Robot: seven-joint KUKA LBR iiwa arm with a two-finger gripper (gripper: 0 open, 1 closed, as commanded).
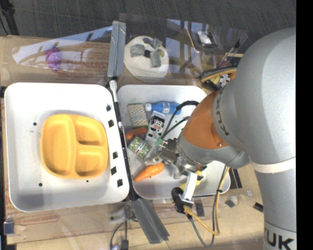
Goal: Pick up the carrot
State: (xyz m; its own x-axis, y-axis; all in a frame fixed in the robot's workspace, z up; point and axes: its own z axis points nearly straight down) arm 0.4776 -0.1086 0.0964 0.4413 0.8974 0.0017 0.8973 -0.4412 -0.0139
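Though its opening cannot be told, end effector [165, 158] low in right bin [146, 190], just beside carrot [148, 172].

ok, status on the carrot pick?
Pincer low in right bin, fingers unclear. Carrot loose on bin floor, just left of pincer, not held. Green packet close above carrot.

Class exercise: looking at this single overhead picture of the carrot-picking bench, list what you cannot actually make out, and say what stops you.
- Gripper: camera view; the wrist covers its fingers, so their state is unclear.
- Right bin: its right half lies under the arm.
- Small packages above the carrot: labels too small to read.
- Second orange item: partly hidden by packages, identity uncertain.
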